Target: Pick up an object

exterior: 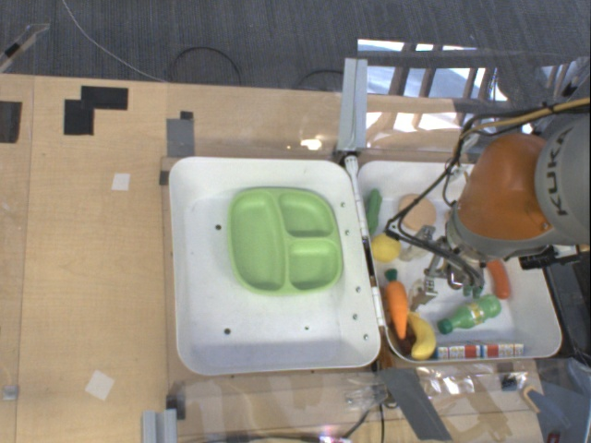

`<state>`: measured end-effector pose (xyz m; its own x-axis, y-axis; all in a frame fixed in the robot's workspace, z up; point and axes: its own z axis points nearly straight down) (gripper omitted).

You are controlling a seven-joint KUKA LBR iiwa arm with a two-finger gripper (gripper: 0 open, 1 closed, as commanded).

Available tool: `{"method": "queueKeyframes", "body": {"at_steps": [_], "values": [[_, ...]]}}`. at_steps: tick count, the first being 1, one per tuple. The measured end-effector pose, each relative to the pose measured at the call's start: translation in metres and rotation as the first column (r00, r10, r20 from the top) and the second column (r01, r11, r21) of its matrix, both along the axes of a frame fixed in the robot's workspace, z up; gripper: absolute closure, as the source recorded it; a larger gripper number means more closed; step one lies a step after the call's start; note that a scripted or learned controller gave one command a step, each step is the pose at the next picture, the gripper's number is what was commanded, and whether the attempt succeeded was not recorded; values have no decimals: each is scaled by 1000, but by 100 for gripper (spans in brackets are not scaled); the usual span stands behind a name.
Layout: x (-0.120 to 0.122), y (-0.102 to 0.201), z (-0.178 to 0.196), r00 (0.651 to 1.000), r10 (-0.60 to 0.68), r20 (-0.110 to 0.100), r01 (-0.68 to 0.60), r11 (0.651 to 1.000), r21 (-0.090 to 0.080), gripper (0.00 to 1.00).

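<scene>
The right bin (545, 326) holds several toy foods. An orange carrot (397, 307) and a yellow banana (422, 337) lie along its left wall. A green bottle (471, 314) lies near the middle, and a red-orange piece (500, 280) is beside the arm. A yellow lemon (385, 247), a green cucumber (373, 210) and a tan round piece (417, 215) sit farther back. My gripper (434, 280) hangs low over the bin's middle, between the carrot and the bottle. Nothing shows as held in it.
The left bin (199, 340) bears a green divided plate (282, 240). A flat striped box (480, 350) lies at the right bin's front edge. A small green bit (391, 273) sits by the carrot. The arm's orange band (503, 187) covers the right bin's back part.
</scene>
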<state>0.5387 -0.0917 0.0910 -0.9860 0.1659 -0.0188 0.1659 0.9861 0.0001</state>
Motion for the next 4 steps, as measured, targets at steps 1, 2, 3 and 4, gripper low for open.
{"method": "queueKeyframes", "body": {"at_steps": [1,2,3,4], "values": [[58,-5,3,980,-199,-7,199,980,4,0],[32,-3,2,931,-365,12,365,931,-2,0],[30,-19,0,984,181,-1,-181,984,-1,0],[132,0,-2,969,246,-15,-246,969,1,0]]}}
